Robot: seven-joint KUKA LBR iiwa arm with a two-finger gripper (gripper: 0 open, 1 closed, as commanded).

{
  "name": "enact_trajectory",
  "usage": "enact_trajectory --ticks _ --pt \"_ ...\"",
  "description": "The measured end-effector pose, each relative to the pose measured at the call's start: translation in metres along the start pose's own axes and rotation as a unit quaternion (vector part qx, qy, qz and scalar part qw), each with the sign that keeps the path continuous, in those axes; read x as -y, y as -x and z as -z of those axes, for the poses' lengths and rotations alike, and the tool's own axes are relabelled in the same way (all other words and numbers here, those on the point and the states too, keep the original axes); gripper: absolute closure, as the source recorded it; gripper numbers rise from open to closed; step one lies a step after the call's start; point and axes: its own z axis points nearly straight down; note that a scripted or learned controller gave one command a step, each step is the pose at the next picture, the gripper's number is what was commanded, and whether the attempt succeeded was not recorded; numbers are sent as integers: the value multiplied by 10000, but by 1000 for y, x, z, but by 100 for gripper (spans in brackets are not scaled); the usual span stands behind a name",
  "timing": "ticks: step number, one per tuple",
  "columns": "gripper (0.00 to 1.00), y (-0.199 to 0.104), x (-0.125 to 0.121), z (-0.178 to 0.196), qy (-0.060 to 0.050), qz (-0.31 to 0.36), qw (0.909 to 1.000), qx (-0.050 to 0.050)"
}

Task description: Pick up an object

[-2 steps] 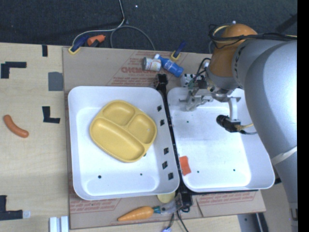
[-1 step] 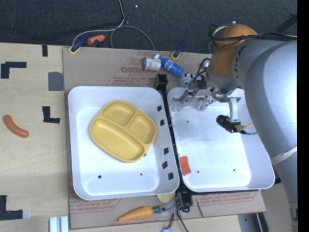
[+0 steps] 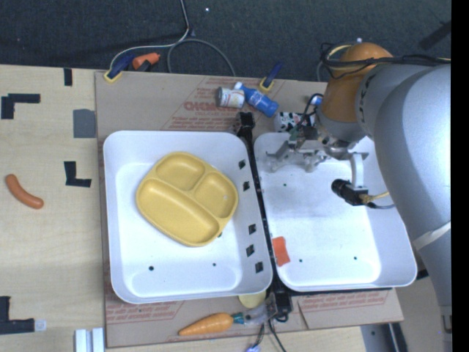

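Yellow plastic tray (image 3: 187, 198) — light, stiff, slick — best pinched at its rim; gripper (image 3: 293, 155) state: cannot tell.

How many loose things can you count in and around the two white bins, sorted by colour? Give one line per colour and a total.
Yellow: 1, the divided plate in the left bin
Orange: 3, the sausage, the carrot, the small block in the right bin
Blue and white: 1, the bottle
Total: 5
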Motion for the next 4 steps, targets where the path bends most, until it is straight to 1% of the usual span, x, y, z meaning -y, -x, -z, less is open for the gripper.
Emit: enact_trajectory --ticks 1,2,3,4 --pt "0 -20 35 1 9 -3 10000 12" --pt "0 -18 -5 0 2 8 10000 -4" --pt "0 43 24 51 4 -27 10000 13" --pt "0 -9 54 1 -26 9 10000 -4"
